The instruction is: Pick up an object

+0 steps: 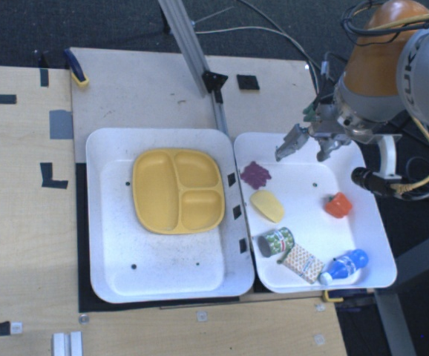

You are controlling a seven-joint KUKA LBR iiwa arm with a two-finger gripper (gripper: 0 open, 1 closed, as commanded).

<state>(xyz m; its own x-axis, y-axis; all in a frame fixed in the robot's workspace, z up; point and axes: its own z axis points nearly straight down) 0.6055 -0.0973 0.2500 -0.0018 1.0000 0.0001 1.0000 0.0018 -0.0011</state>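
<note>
Orange obj (338, 205) blocky, gripper (306, 147) open, metal

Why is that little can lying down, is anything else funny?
The can lies on its side in the right bin, and so does the blue bottle. Nothing looks spilled or broken. The pincer hangs open above.

Grey arm (422, 58), orange band, black cables, metal tool (308, 148)
</note>
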